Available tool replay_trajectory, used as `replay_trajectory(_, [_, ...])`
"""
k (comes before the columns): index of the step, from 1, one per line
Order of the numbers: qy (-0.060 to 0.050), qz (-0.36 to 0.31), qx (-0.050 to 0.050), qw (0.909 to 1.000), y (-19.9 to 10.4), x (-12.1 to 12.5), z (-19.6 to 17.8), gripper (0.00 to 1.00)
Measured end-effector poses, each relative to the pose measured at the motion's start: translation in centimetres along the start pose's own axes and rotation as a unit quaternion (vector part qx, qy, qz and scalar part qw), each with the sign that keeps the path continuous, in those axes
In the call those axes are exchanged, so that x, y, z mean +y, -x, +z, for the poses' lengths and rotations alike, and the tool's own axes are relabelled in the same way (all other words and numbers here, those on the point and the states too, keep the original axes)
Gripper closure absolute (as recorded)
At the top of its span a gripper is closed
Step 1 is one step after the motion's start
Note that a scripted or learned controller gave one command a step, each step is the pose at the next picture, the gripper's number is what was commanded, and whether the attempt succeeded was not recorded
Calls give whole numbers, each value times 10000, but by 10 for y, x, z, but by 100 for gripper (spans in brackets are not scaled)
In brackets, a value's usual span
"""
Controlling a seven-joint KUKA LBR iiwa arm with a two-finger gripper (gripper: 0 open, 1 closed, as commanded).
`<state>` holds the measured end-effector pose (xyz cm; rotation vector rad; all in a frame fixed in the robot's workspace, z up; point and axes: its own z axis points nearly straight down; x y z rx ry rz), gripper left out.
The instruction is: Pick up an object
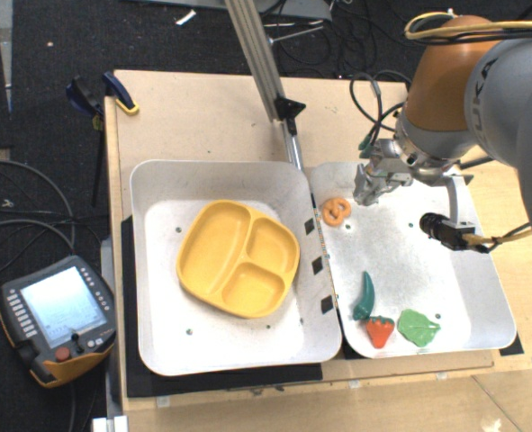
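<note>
My gripper hangs over the back left part of the right bin, just right of a small orange pretzel-shaped toy lying near the bin's left wall. Nothing shows between its fingers. Toward the bin's front lie a teal pepper-shaped piece, a red strawberry toy and a green leafy piece, close together. A yellow divided plate rests in the middle of the left bin.
A slanted metal pole crosses behind the bins and ends at a clamp by their shared back corner. A black cylinder on a bracket sits over the right bin. A teach pendant lies on the floor to the left.
</note>
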<state>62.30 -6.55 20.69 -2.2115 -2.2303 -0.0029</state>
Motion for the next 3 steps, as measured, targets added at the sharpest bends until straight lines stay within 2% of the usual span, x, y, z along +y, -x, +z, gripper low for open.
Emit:
replay_trajectory(1, [-7,2,2,10000,-50,-13,-11,100])
replay_trajectory(2, [7,-4,-1,10000,-106,-13,-25,100])
replay_trajectory(3, [-11,3,-2,10000,-152,-21,-20,100])
